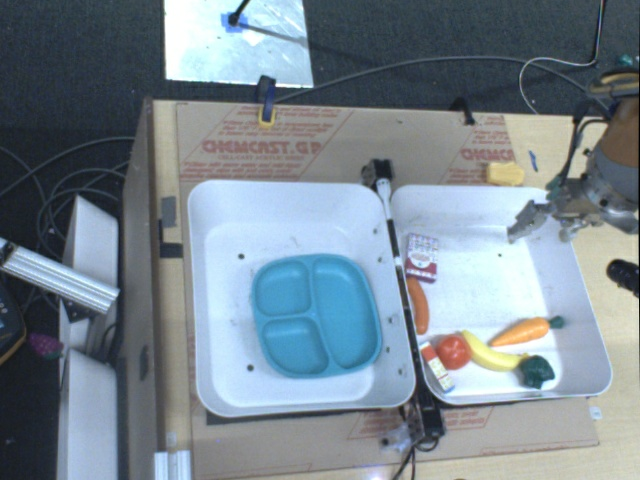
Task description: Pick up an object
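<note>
Low in the right bin (pixel 585 298), a tapered orange carrot (pixel 520 332); tool (pixel 545 220) fingers spread, nothing between.

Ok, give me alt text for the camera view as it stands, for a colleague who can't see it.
The gripper hovers over the right bin's upper right part, holding nothing, with toy food along the bin's near edge: carrot, banana, tomato, and a small carton by the divider. The left bin holds a blue divided plate.

Two shallow white plastic bins (pixel 225 268) (pixel 580 308) sit side by side. One light-blue three-compartment plate (pixel 315 313) lies in the left. The right holds one orange carrot (pixel 520 332), one yellow banana (pixel 490 354), one red tomato (pixel 453 349), one small red-and-white carton (pixel 423 257), and one orange sausage-shaped piece (pixel 418 305).
</note>
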`<state>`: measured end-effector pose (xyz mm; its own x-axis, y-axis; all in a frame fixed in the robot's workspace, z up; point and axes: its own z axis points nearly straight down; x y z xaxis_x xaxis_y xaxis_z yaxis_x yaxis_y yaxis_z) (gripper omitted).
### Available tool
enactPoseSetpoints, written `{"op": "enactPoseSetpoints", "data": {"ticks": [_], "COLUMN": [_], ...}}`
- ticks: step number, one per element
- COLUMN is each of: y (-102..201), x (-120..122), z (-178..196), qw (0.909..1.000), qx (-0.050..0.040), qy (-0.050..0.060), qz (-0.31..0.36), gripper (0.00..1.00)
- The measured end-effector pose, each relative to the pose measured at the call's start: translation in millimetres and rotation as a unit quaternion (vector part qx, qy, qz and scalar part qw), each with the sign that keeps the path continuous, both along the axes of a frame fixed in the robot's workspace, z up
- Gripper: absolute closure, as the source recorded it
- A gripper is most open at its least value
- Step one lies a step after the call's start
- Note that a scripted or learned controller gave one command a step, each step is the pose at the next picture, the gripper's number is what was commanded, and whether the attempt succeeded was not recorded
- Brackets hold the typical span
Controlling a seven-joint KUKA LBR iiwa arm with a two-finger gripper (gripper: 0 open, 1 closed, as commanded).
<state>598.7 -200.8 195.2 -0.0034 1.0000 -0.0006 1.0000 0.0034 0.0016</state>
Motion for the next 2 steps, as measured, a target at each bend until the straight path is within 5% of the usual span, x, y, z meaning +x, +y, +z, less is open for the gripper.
{"op": "enactPoseSetpoints", "data": {"ticks": [1, 2], "y": [67, 15], "x": [-40, -72], "z": [-48, -111], "qw": [1.0000, 1.0000], "qx": [0.0013, -0.0002], "qy": [0.001, 0.001], "qz": [0.001, -0.001], "gripper": [0.00, 0.00]}}
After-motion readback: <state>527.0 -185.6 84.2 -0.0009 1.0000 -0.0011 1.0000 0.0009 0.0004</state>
